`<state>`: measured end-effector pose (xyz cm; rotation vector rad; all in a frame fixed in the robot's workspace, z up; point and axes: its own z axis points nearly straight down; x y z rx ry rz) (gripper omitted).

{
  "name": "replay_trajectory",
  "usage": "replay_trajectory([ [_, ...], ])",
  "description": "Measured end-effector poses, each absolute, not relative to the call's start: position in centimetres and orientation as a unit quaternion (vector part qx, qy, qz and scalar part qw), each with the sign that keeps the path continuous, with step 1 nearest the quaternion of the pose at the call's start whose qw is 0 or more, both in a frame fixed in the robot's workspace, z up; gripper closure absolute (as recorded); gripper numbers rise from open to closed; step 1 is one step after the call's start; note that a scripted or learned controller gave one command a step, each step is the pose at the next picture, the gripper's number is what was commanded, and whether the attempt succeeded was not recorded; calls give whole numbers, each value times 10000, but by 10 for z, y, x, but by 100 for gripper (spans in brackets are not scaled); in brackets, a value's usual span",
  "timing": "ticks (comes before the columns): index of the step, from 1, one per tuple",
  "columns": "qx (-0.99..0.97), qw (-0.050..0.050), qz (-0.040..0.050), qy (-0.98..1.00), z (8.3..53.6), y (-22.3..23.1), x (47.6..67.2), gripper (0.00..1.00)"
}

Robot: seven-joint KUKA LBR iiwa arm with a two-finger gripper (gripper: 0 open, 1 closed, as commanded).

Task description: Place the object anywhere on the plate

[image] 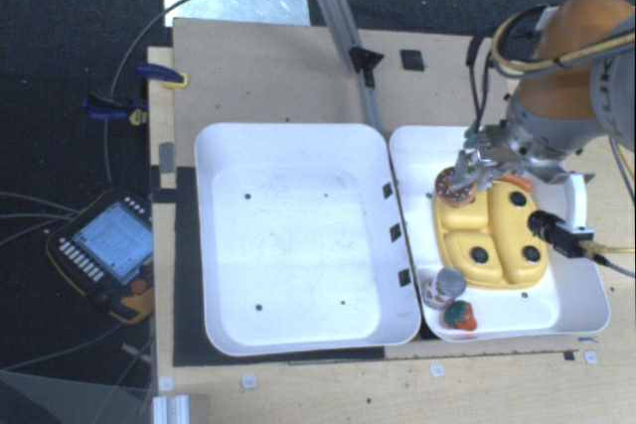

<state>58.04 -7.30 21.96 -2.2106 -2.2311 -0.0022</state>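
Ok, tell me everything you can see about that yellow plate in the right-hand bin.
The yellow plate looks like glossy moulded plastic with rounded corners, split into sections, each marked with a dark dot. It lies flat in the right bin, turned at a slight angle. The gripper is at its upper left corner with a small brown round object there. A black cable connector overlaps its right edge.

The plate [492, 238] is yellow with dark round spots. Both bins [288, 233] are plain white — the surface [258, 74] under them tan. Just below the fingers [467, 176] sits a brown speckled object [459, 186]; farther below lie a grey piece [450, 283] and a red-and-green one [460, 315].
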Motion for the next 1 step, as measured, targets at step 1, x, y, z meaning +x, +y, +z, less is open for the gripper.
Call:
replay_trajectory([
  [1, -7035, 6, -5, -7107, 211, -17, 574, 100],
])
